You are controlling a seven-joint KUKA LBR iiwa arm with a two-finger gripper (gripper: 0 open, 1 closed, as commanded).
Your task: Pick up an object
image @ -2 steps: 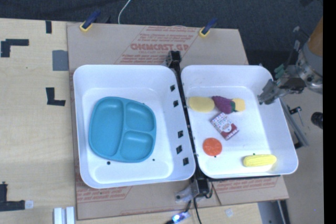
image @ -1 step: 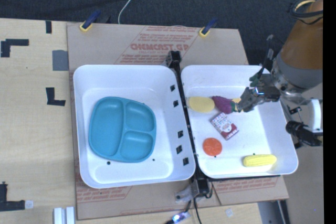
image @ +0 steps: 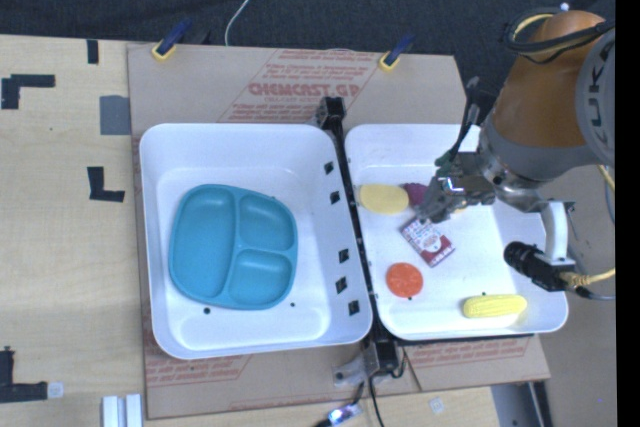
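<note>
We are at the approach: our gripper [image: 437, 207] hangs low in the right bin [image: 520, 315], just above a small red-and-white packet [image: 428, 242], with a yellow piece [image: 383, 198] and a purple item [image: 414, 191] close by. How it is set, we cannot tell. Next we need a straight descent onto the packet.
</note>
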